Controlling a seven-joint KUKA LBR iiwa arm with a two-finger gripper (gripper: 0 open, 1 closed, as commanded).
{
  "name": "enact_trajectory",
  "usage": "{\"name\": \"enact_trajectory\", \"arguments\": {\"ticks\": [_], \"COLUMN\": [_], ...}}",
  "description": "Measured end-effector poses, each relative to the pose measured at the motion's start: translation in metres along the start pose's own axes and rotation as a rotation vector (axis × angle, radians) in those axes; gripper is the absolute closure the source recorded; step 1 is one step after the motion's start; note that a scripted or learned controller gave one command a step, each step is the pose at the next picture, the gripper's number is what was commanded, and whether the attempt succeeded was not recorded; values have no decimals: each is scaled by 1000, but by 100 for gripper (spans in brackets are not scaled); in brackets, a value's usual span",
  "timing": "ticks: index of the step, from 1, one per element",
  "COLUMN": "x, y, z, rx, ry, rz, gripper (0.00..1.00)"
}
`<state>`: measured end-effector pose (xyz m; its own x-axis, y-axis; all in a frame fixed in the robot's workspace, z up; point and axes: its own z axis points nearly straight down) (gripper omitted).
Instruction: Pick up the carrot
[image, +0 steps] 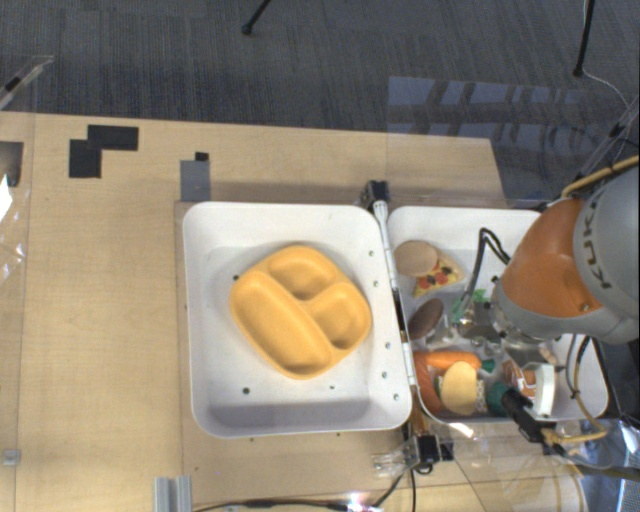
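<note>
Down in the lower right of the frame, the carrot (447, 361) shows as an orange body lying in the right bin (520, 222), close to that bin's near left corner and just right of the divider between the two bins. A pale yellow rounded item (460, 388) sits on or against the carrot's near side, hiding part of it. Above these, toward the upper part of the same bin, lie a tan round piece (416, 257), a small flat piece with red spots (441, 274) just right of it, and a dark brown oval (425, 318) between them and the carrot. The arm (560, 270) comes in from the right edge, its orange band over the middle of the right bin, and the hand (487, 340) hangs below it above the carrot's area; whether its fingers are wide or narrow I cannot tell, since the wrist and cables cover them. The left bin (290, 415) holds a yellow divided dish (300, 308) at its centre, turned at an angle. Both bins rest on the tan worktop (90, 350), which carries black markers (100, 148) at its upper left.
</note>
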<state>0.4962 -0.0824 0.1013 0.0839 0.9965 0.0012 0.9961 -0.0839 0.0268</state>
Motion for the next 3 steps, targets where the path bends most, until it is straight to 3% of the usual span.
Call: {"name": "enact_trajectory", "arguments": {"ticks": [1,2,3], "x": [-2,0,0], "y": [-4,0,0], "z": [11,-1,0], "rx": [10,-1,1], "ry": [0,1,2], "rz": [-127,-130,-130], "gripper": [0,100,0]}}
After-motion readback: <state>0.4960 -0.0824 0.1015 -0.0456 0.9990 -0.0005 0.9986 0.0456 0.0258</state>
